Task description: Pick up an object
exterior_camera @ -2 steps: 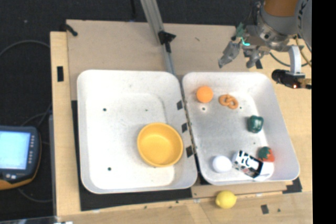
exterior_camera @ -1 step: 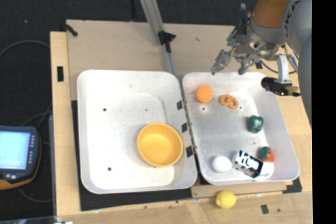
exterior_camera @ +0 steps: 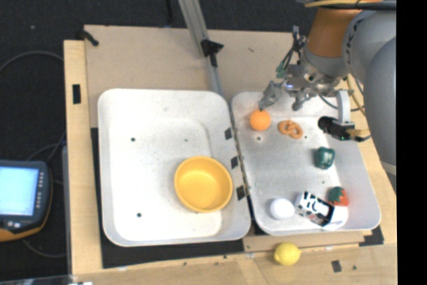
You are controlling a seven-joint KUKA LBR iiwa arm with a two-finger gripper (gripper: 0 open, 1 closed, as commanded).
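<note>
Fingers (exterior_camera: 271, 96) spread above orange ball (exterior_camera: 260, 120), no legible labels

bins 2 (exterior_camera: 133, 117) | bowl 1 (exterior_camera: 203, 183) | balls 2 (exterior_camera: 260, 120) | lemon 1 (exterior_camera: 287, 253) | pretzel 1 (exterior_camera: 290, 129)

The grey arm (exterior_camera: 373, 70) reaches in from the right of the camera view, its thick rounded link running along that side. An orange band (exterior_camera: 337, 17) wraps it just above the wrist. Below the band the wrist points down and to the left, carrying the two-finger metal tool (exterior_camera: 285, 98). The tool's two thin fingers (exterior_camera: 269, 96) are spread apart, with nothing between them.
</note>
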